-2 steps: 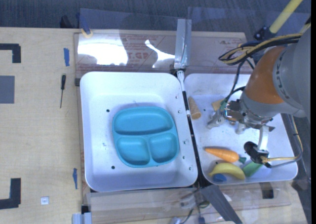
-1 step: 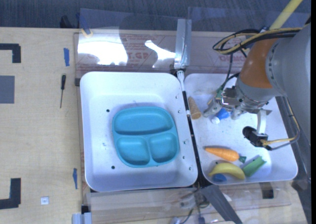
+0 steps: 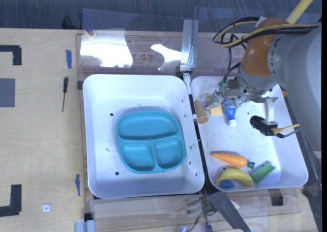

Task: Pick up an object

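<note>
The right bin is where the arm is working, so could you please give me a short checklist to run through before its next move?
1. End effector over the right bin: ok.
2. Object directly under it, a blue and white bottle: ok.
3. Bottle actually between its tips: cannot tell.
4. Bottle free of neighbours: not ok, a yellow piece lies against it.
5. Carrot, banana and green item well away from the arm: ok.
6. Blue tray in left bin undisturbed: ok.

Grey arm (image 3: 299, 57), orange wrist band (image 3: 255, 52), looping black and yellow cables (image 3: 236, 30).
</note>
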Robot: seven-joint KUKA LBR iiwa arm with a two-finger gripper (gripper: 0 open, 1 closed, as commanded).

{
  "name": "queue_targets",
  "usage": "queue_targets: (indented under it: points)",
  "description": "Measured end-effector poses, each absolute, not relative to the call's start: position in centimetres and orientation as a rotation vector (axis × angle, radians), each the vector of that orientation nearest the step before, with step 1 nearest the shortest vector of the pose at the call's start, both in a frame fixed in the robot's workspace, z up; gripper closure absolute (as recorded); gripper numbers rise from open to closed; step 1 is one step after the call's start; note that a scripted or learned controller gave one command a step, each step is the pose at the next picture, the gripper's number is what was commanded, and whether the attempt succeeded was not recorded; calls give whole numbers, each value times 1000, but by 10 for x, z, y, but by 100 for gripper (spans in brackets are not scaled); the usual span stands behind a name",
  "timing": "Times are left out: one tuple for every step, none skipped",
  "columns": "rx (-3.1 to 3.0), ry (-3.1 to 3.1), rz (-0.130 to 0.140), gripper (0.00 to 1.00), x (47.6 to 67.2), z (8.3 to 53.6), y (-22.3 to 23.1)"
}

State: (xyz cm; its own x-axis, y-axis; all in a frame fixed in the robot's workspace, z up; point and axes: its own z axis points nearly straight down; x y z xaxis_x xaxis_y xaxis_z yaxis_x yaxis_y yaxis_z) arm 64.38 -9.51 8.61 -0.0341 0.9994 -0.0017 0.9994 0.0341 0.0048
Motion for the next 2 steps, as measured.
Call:
queue_targets:
  points:
    - [2176, 2257, 4, 100, 645, 99, -95]
    - [2210, 2225, 16, 100, 657, 190, -10]
